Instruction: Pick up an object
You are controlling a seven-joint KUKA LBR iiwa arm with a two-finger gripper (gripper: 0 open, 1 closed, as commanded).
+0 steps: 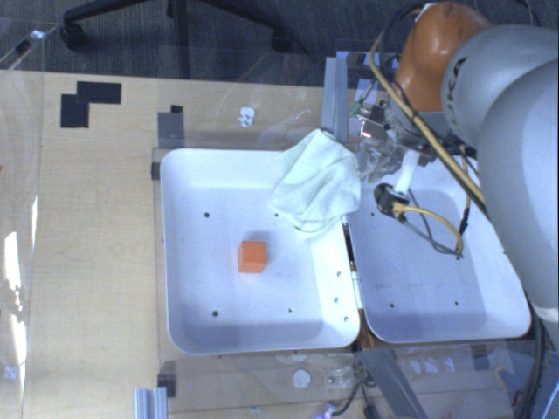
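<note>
While the tool [377,154] hangs over the seam between the two bins, upper right of centre, a white cloth [319,184] lies touching it on its left, draped in the left bin's [201,321] upper right corner; its grip state cannot be told.

the gripper [377,157] is mostly hidden. wires and the wrist sit over it, so its tips cannot be made out, and it is not clear if the white cloth [319,184] by it is pinched or just touching. the cloth covers the far corner of the left bin [188,321] and part of the wall between the two bins. the big grey arm [511,129] runs off the right edge and hides the far right side of the right bin [437,317]. the chair legs [175,7] past the bench are cut off at the top.
</note>
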